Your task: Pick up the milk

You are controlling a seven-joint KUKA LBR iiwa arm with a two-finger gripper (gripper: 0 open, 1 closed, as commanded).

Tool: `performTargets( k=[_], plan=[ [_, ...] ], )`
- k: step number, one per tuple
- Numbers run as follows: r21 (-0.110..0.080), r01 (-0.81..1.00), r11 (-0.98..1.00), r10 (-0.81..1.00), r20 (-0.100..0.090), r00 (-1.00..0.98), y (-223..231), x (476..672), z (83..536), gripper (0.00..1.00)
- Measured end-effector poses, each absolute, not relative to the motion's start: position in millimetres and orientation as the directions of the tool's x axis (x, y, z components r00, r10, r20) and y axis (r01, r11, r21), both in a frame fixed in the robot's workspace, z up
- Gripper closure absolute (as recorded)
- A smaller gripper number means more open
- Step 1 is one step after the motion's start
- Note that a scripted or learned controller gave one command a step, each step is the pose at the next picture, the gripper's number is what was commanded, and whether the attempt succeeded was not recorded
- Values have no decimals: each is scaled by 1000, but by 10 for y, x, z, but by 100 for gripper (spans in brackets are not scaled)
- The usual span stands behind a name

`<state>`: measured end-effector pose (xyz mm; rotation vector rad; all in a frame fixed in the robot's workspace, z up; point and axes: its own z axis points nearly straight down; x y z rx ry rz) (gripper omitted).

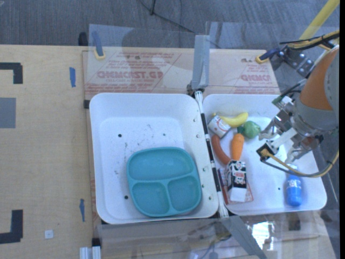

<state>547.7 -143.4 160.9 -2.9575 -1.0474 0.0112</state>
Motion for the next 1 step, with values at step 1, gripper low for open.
performTargets(
  k=[1],
  plan=[
    [-7, 616, -788, 616, -5, 788, -1876, 5080, 1558, 0]
  ],
)
